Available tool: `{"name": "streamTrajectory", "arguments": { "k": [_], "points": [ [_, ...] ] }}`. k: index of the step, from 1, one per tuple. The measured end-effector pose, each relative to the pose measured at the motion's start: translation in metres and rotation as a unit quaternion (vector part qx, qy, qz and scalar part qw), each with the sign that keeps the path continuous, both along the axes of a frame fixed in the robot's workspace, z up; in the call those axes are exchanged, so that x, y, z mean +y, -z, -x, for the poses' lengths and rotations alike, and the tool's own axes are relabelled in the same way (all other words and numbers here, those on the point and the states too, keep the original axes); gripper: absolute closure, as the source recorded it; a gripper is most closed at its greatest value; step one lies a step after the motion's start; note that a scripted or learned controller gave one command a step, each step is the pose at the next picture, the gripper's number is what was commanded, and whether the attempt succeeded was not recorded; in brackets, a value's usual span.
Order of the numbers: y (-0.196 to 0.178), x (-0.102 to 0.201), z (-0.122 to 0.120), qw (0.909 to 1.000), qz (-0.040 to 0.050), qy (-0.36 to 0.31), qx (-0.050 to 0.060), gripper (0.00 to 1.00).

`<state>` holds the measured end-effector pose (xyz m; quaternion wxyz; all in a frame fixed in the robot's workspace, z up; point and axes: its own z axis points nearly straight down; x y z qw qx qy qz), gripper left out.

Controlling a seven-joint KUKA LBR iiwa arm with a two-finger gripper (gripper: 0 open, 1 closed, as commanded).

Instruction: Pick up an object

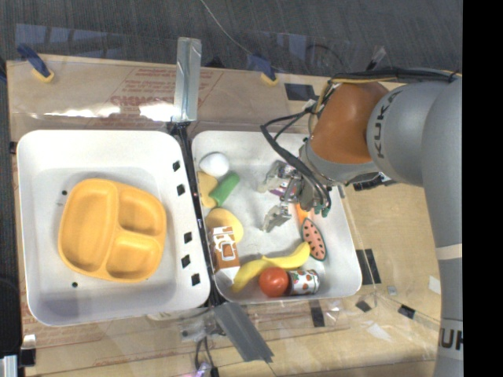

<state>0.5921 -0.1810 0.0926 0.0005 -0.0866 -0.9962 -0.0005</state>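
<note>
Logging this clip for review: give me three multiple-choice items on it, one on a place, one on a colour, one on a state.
1. Where is the yellow tray?
A. left bin
B. right bin
C. on the bench outside the bins

2. What colour is the ball?
A. red
B. white
C. blue

3. How does the gripper stand?
A. over the left bin
B. lifted off past the bench
C. low over the right bin, among the toys

Answers: 1 A, the tray lies alone in the left bin. 2 B, the ball at the right bin's top left is white. 3 C, the gripper hangs beside the watermelon slice.
</note>
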Motion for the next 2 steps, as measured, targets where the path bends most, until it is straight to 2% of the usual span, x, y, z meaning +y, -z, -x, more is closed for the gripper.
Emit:
{"name": "streamTrajectory", "arguments": {
  "k": [1, 2],
  "points": [
    [-0.011, 0.001, -0.002, 1.0000, 0.0005, -0.004, -0.002, 1.00],
    [-0.096, 0.013, -0.061, 0.9965, 0.0013, 0.084, -0.004, 1.00]
  ]
}}
